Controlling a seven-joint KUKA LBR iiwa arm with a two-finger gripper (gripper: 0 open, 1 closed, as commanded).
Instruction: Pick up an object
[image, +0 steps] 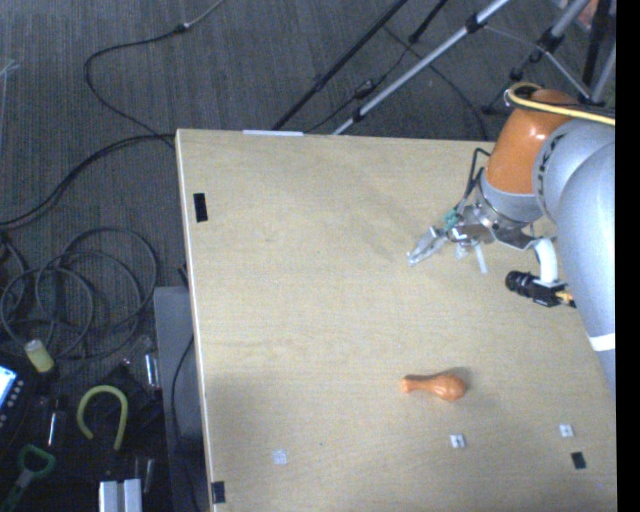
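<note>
jaws: small silvery metal two-finger gripper (432, 246), thin prongs pointing left over the desk; prongs look splayed apart, nothing between them; fine detail blurred
jaw position: over the upper right part of the desk, well apart from the orange object
wrist: grey metal block with a greenish spot, partly hidden behind the prongs; hard to make out
arm: bulky smooth grey KUKA arm with a glossy orange band (560, 170), enters from the right, cut off by the frame edge; a yellow cable loops over its top
black fitting: small dark knob-like part (530, 285) under the arm, with a white curved piece above it; exact shape unclear
task thing: small orange pear-shaped object (436, 385), matte, rounded bulb on the right and narrow neck to the left, lying on its side on the lower right part of the desk, below the jaws
desk: flat pale tan wood-look desk top (300, 300), smooth; right and bottom edges cut off
marks: small black rectangular tag (200, 207) near the desk's left edge; tiny pale square stickers (457, 440) near the bottom, too small to read
floor: dark grey ribbed carpet (80, 120) to the left and top
cables: black coiled cables (70, 290) on the floor left of the desk
hook: yellow-green curved plastic hook (100, 408) at lower left, among dim clutter
stands: thin metal tripod legs (420, 60) at the top, cut off
</note>
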